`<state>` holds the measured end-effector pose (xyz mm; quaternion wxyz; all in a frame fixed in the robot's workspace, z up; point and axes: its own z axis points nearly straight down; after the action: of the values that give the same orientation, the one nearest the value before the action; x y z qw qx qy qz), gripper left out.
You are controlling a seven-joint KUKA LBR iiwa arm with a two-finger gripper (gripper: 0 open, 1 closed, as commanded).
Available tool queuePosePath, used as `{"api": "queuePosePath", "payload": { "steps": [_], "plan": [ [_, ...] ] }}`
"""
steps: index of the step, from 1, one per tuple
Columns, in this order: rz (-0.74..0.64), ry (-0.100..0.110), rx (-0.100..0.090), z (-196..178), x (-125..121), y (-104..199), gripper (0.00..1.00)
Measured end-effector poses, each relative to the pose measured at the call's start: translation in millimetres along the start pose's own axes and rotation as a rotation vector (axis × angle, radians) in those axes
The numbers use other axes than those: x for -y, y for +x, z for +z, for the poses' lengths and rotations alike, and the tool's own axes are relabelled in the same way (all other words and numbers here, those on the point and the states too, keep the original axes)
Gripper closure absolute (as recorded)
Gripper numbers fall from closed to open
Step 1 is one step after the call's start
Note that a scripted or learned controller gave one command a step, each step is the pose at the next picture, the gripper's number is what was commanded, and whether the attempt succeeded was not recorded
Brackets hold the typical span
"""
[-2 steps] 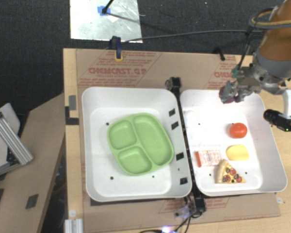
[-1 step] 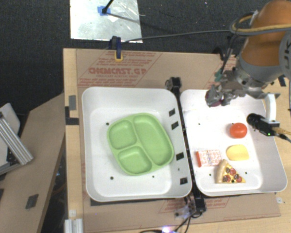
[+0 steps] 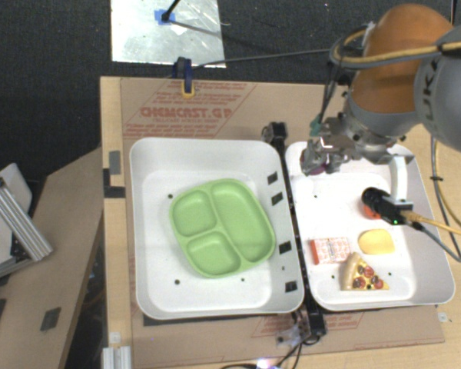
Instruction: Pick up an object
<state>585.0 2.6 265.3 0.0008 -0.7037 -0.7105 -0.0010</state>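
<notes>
My gripper (image 3: 320, 160) hangs over the far left corner of the right bin (image 3: 430, 283), pointing down under the grey wrist and orange band. Towards that bin's near side lie a red and white packet (image 3: 331, 249), a yellow rounded piece (image 3: 377, 241) and a toy pizza slice (image 3: 360, 274). All three sit well clear of the gripper, on the side nearer the camera. A green divided plate (image 3: 221, 226) lies in the middle of the left bin (image 3: 161, 160).
A raised divider with black clips (image 3: 286, 229) separates the two bins. The arm's body covers the far right part of the right bin. A cardboard sheet (image 3: 192, 106) lies under the bins, and a metal frame (image 3: 15, 221) stands at the left.
</notes>
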Motion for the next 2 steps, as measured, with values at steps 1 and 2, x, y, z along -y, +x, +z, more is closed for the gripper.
{"api": "queuePosePath", "payload": {
  "steps": [1,2],
  "plan": [
    [0.001,0.000,0.000,2,20,47,1.00],
    [0.000,0.002,0.000,25,32,97,1.00]
  ]
}}
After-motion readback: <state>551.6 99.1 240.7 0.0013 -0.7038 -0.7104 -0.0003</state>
